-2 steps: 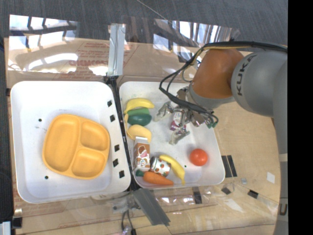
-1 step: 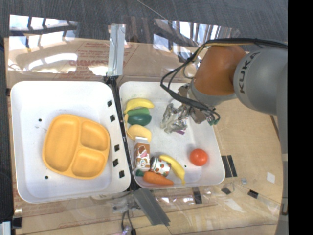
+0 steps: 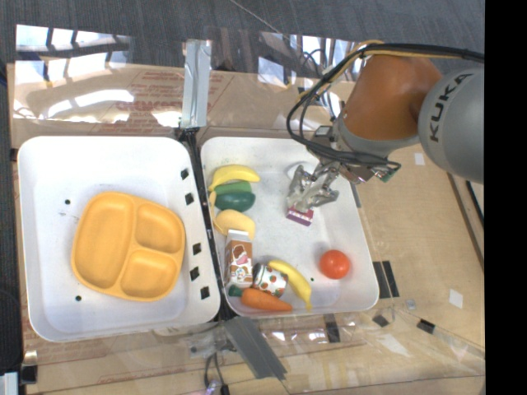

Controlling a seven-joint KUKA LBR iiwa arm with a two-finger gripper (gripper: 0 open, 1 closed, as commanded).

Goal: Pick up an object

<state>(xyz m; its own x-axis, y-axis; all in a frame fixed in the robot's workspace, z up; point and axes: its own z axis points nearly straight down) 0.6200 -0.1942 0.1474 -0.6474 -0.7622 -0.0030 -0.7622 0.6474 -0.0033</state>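
Cardboard backdrop; "KUKA" on arm [image 3: 451,113]

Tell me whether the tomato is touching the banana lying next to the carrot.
Apart. The camera view shows bare white bin floor between the tomato and the banana beside the carrot.

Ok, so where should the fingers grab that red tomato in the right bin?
Across the tomato's middle, coming straight down from above. It is round and sits alone on the bin floor, apart from the banana and the near wall, so either side looks free.
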